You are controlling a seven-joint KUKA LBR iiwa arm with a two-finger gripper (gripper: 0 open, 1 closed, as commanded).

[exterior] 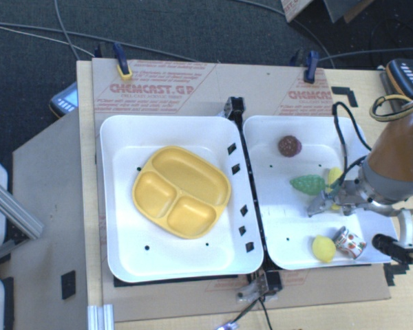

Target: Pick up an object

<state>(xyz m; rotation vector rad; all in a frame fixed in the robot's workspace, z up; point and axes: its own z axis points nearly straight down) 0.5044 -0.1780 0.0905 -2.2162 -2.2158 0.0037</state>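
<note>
Nearest the camera, along the front of the right bin (pixel 289 256), lie a small yellow ball (pixel 323 248) and, just beside it to the right, a crumpled red-and-white wrapper (pixel 349 243); the two are close, perhaps touching, though I cannot tell for sure. A step farther in, the fingers (pixel 323 205) of the gripper (pixel 328 202) hang low over the middle of this bin, reaching in from the right under the grey wrist and orange band. They look spread a little apart at the tips, with nothing visibly between them, but the metal parts are small and blurred together, so how wide they stand is a guess at best. The likeliest target is the green leaf-shaped piece (pixel 308 183), which lies just beyond and slightly left of the fingertips, its long axis running roughly left to right across the bin; a small yellow-green item (pixel 334 176) sits at its right end, partly masked by a black cable and the wrist. My reading is that the coming move depends on the fingers shifting back and left to straddle the leaf across its narrow width. Farther still, a dark reddish ball (pixel 289 145) rests alone near the back wall. In the left bin (pixel 117 184) a yellow divided plate (pixel 182 191) lies tilted, well apart from the gripper.
</note>
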